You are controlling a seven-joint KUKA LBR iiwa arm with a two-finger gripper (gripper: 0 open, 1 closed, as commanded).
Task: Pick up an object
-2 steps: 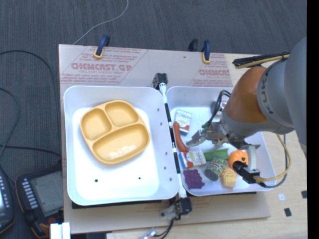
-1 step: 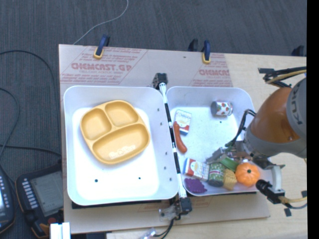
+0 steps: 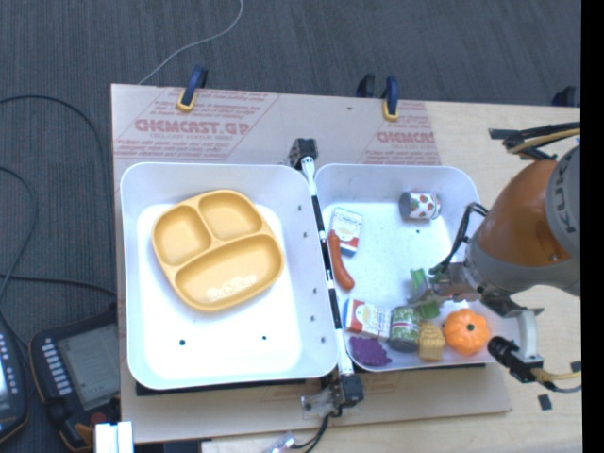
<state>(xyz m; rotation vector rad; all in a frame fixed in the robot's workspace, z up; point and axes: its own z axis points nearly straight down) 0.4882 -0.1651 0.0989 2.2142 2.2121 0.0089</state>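
The right bin (image 3: pixel 453 179) holds several toy foods. A small can with a red label (image 3: pixel 420 206) lies near the back wall, with a white and red carton (image 3: pixel 346 229) and a hot dog (image 3: pixel 340 260) by the left wall. Along the front edge are a red packet (image 3: pixel 368 319), a green-labelled can (image 3: pixel 406 327), purple grapes (image 3: pixel 371 351), a yellow piece (image 3: pixel 431 340) and an orange (image 3: pixel 466 332). My gripper (image 3: pixel 432 293) is low in this bin, right at a green item (image 3: pixel 418 279) and just above the green-labelled can. The wrist hides what lies under it.
The left bin (image 3: pixel 137 347) carries a yellow divided plate (image 3: pixel 219 248). A metal divider (image 3: pixel 319 253) runs between the bins. Clamps (image 3: pixel 390 97) hold the board at the back. The grey and orange arm (image 3: pixel 528 234) covers the right bin's right edge.
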